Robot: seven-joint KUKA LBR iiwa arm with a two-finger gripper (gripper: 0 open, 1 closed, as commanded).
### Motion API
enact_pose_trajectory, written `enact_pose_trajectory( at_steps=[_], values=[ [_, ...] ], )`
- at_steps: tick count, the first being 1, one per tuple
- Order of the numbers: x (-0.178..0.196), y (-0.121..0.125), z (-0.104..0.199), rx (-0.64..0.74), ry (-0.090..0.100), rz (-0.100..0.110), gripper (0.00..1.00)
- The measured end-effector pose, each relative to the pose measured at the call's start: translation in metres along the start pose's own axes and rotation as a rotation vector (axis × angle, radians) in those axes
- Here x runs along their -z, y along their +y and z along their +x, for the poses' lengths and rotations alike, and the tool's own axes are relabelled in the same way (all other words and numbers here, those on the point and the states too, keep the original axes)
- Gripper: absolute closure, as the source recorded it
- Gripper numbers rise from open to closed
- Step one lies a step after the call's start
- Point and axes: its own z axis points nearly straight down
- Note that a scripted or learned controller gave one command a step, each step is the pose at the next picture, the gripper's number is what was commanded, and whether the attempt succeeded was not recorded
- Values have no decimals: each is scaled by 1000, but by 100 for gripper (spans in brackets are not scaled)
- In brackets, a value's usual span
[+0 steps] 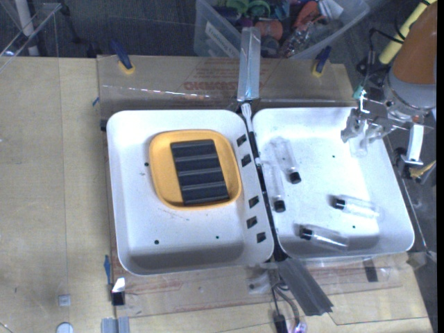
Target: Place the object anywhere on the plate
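Camera view, from above at a slant: two shallow white bins side by side on the bench. The left bin point(132, 248) carries the plate point(158, 159), yellow with a dark ribbed centre, lying toward that bin's far edge; the right bin point(316, 127) carries four clear tubes with dark caps, any of which may be the object: one point(284, 159) near the divider toward the far edge; one point(272, 189) hard against the divider at mid-length; one point(354, 205) toward the right edge; one point(321, 235) by the near edge.

The gripper point(362, 132) hangs over the far right corner of the right bin, with nothing visible between its fingers; whether they stand wide or narrow cannot be told at this size.

Step in hand, by judgement: the approach, before any pick; no tube lies on the plate. The next move calls for descent onto one tube, a closing across its narrow width, then carriage over the divider to the plate.

Surroundings: a pale wooden bench; a clear tub of coloured toys point(277, 9) beyond the far edge; an upright metal strip point(248, 64) at the divider's far end.
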Motion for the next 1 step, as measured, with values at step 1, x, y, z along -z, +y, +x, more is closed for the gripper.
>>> enact_pose_trajectory(
  at_steps=[1],
  values=[
    [0,0,0,0,0,0,0]
  ],
)
